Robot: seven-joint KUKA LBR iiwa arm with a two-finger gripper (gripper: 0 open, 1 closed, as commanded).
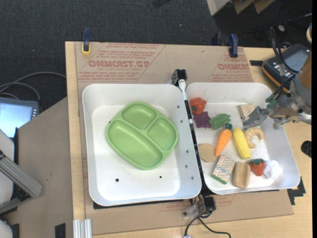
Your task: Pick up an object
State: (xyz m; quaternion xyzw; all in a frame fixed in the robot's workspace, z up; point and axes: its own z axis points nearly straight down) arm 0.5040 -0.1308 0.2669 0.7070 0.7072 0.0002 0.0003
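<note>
White plastic bins sit side by side; the left bin (94, 133) bears a smooth green divided plate (142, 134). The right bin (285, 148) holds small toy foods: a ribbed yellow corn (241, 143), a tapered orange carrot (223, 140). The gripper (270, 115) hovers above these, grasping nothing; its spread I cannot tell. Next, likely descent onto one piece.

Bright, even overhead light. 2 white bins (140, 94) near blown out, v. little texture on them. Soft short shadows under the green plate (142, 135). Carpet beyond the bins goes dark. Arm right of the bins slightly blurred; img a bit grainy overall.
</note>
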